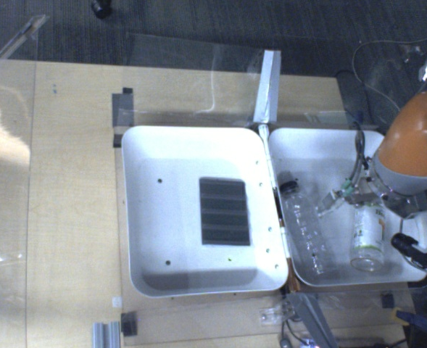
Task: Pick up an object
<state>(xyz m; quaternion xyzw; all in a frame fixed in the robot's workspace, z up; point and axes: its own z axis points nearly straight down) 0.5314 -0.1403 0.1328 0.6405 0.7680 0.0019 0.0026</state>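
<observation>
A clear plastic bottle [367,239] with a pale label stands in the right bin [311,147]; another, black-capped [302,222], lies beside it.

arm [413,147] over right bin [322,140] above clear bottle [367,236]

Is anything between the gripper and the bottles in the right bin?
Nothing visible. The gripper hangs right over the upright bottle in the right bin. The lying bottle is left of it, beside the path, not across it.
</observation>
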